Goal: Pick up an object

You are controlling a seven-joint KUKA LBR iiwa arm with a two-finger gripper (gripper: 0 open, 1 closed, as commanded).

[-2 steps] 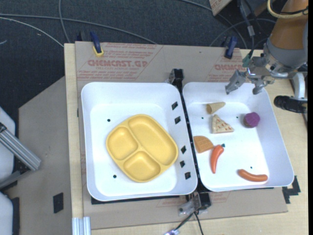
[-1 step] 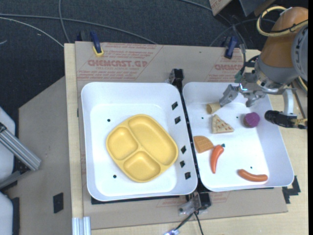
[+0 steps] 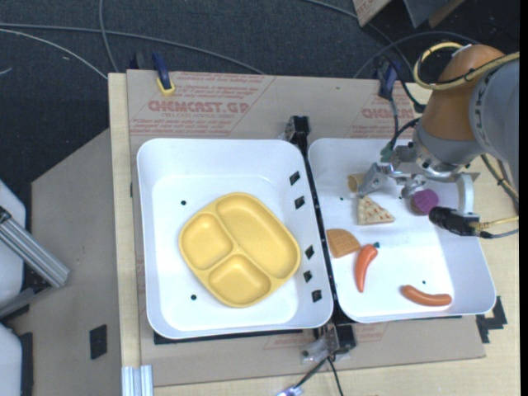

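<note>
Toy foods in right bin

Only readable thing here is the red print on the brown protective sheet covering the desk behind the bins. It says "CHEMCAST GP" at the back left, and the same mark repeats at the back right, partly cut off. The smaller red lines around it are too tiny to read.

Dark carpet floor crossed by grey cables.
</note>
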